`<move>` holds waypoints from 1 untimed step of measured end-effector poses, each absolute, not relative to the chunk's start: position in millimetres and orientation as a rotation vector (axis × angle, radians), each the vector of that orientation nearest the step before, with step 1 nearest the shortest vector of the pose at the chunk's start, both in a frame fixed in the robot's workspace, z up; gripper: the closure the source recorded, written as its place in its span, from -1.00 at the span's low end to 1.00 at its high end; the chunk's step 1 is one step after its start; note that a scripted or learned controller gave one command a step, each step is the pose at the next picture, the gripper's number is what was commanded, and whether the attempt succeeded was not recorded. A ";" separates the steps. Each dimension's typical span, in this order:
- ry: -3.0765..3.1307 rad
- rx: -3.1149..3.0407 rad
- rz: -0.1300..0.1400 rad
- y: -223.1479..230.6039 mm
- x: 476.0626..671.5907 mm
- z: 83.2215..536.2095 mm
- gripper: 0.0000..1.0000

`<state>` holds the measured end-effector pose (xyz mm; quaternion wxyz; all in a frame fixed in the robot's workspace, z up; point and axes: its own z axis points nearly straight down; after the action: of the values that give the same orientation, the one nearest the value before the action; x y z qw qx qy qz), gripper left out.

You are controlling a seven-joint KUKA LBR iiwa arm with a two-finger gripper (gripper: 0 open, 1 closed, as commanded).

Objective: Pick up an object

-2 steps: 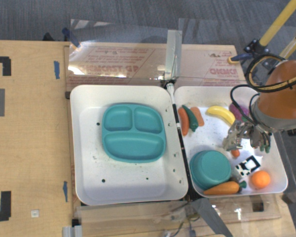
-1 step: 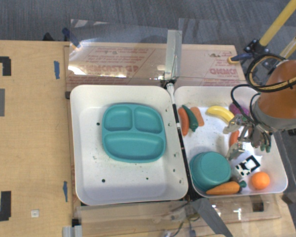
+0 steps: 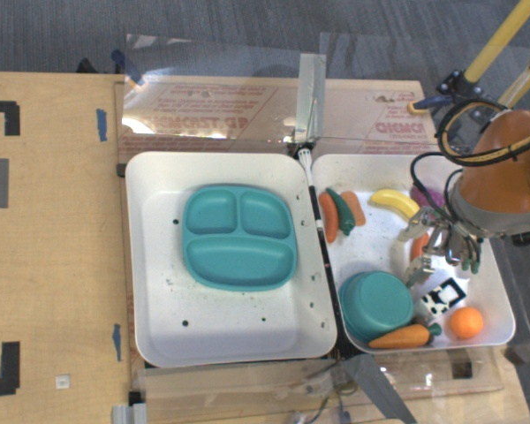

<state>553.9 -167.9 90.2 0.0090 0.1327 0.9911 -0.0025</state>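
The right bin point(image 3: 499, 338) holds several toy foods. A yellow banana point(image 3: 393, 201) lies near its back. An orange carrot point(image 3: 402, 336) rests at the front beside a teal bowl point(image 3: 375, 303). An orange ball point(image 3: 465, 322) sits in the front right corner, next to a black-and-white patterned block point(image 3: 442, 297). My gripper point(image 3: 427, 253) hangs low over the bin's middle, between the banana and the block. A small red-orange piece point(image 3: 415, 246) shows right at the gripper, and whether it is held is unclear.
A teal divided plate point(image 3: 240, 237) lies in the left bin point(image 3: 150, 325). Orange and green vegetable pieces point(image 3: 336, 213) lie along the right bin's left wall. A purple item point(image 3: 421, 197) peeks out beside the arm. Cables loop above the wrist.
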 end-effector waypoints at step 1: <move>3.094 0.439 -0.008 -159.6 543.6 90.3 -1.00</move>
<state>543.6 -159.6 90.3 0.0084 0.1404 0.9901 -0.0024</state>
